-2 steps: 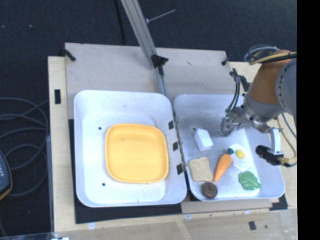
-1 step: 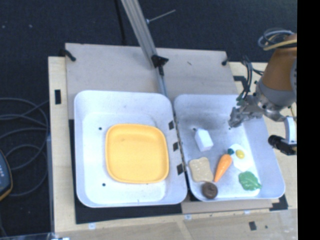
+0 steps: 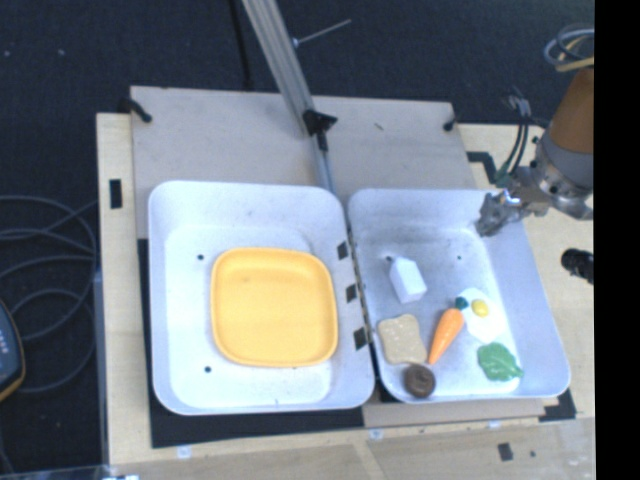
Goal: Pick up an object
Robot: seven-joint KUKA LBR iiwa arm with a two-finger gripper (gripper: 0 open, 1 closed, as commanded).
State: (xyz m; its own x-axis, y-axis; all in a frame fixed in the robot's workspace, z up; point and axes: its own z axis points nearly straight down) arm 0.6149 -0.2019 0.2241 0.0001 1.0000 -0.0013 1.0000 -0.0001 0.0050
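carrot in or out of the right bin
In. The carrot lies flat on the right bin's floor, between the toast and the egg.

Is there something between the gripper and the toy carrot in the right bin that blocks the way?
Nothing visible does. The gripper is over the right bin's far right corner, and bare bin floor lies between it and the carrot. An egg lies close beside the carrot.

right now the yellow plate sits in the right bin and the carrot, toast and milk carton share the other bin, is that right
Not quite. The camera view shows the yellow plate in the left bin, not the right one. The carrot, toast and milk carton do share the other bin, the right bin.
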